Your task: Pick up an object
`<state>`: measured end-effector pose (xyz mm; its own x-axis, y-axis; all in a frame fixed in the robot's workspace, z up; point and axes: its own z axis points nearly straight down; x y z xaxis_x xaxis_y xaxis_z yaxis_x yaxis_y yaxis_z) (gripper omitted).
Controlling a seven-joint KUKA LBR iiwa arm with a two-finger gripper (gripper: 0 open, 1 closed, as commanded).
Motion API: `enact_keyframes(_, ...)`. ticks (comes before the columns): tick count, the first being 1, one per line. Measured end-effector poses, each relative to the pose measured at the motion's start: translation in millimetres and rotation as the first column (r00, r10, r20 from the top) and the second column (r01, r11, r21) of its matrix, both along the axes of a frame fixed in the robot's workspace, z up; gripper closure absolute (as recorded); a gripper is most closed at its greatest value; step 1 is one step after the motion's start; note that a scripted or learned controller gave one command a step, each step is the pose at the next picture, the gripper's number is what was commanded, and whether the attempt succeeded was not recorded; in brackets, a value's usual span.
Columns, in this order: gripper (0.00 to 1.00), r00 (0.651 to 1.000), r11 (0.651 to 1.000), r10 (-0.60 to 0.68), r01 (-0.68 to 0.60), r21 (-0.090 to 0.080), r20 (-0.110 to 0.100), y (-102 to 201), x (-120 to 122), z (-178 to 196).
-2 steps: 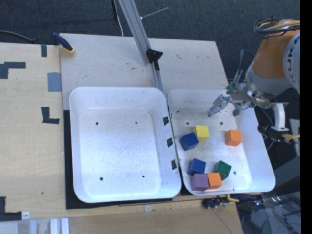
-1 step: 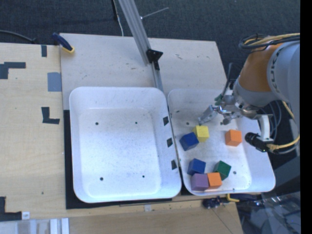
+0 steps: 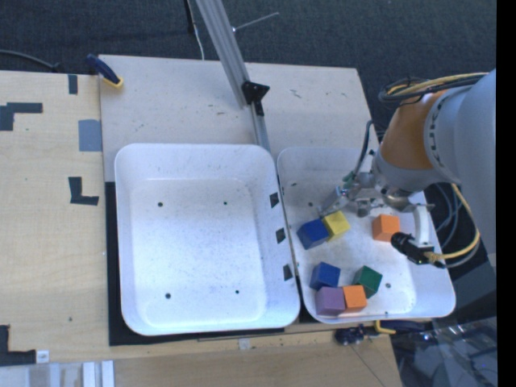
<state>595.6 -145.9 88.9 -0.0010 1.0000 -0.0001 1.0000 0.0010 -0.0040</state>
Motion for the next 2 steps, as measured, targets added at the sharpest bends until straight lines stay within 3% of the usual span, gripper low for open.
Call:
enact_keyframes(1, 1.00, 1.000, 1.000, 0.002, -0.002, 0.001, 0.001, 1, 1, 12)
enact_keyframes(2, 1.00, 1.000, 1.000, 0.000, 0.000, -0.001, 0.009, -2, -2, 74)
